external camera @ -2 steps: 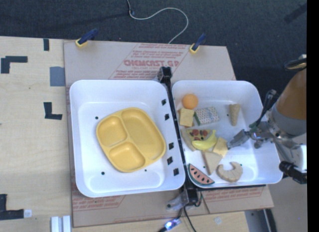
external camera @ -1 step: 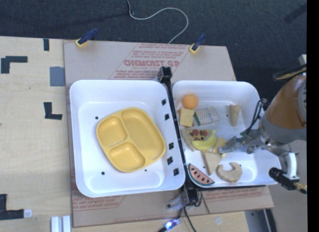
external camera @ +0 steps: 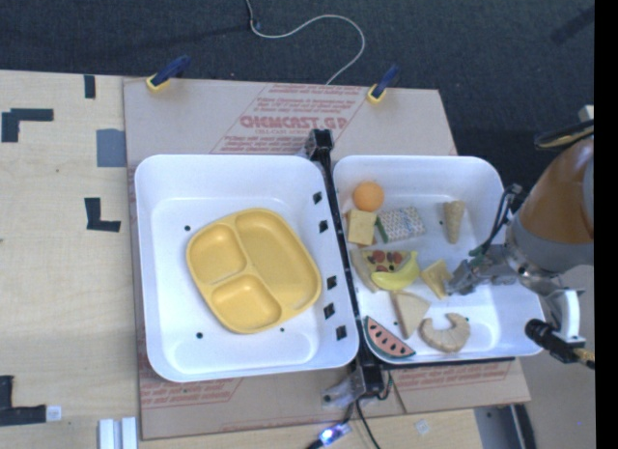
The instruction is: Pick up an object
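White plastic makes up both bins: the left bin point(external camera: 154, 273) carries a yellow divided plate point(external camera: 253, 268) near its middle, with bare floor all round it, and the right bin point(external camera: 483, 179) carries all the small toy food. Nothing has been lifted yet, as far as can be judged; every piece lies on the bin floor.

Grey and orange, the arm point(external camera: 558, 210) comes over the right bin's right wall, and the gripper point(external camera: 467, 276) hangs low beside a pale yellow wedge point(external camera: 436, 278) at mid-floor. Whether its fingers are spread or closed cannot be told, and nothing is seen between them.

Most of the food crowds the bin's left half and near edge: a banana point(external camera: 398, 275) touching a small pizza slice point(external camera: 383, 260), a watermelon slice point(external camera: 388, 339) at the near left corner, a bitten biscuit ring point(external camera: 445, 332) along the near edge, a yellow block point(external camera: 361, 227) and an orange ball point(external camera: 367, 195) by the left wall, and a cone point(external camera: 453, 219) towards the far right. Open floor lies along the far edge and right wall, the likeliest room for approach.
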Tool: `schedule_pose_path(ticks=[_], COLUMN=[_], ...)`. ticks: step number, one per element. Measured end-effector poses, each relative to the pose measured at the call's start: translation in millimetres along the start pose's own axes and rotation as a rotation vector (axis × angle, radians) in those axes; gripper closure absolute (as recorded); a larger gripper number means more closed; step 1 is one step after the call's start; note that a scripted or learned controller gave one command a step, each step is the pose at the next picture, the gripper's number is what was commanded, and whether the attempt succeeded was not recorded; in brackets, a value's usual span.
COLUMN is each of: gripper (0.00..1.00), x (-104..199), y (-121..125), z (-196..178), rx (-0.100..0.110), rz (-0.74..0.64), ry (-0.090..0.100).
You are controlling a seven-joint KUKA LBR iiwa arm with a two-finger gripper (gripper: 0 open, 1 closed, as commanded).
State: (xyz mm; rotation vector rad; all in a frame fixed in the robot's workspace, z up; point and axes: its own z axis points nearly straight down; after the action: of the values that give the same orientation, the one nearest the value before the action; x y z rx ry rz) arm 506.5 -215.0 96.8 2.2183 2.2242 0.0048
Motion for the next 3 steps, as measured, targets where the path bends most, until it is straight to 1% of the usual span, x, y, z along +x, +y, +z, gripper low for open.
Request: schedule_pose_path(ticks=[1, 2, 3], gripper=[1.00, 1.00, 1.00], x=[9, 17, 17], y=[8, 10, 10], z=[-52, -113, -128], rx=[-0.001, -0.002, 0.001], rz=[0.000, 0.000, 0.001], ry=[-0.003, -0.004, -0.002])
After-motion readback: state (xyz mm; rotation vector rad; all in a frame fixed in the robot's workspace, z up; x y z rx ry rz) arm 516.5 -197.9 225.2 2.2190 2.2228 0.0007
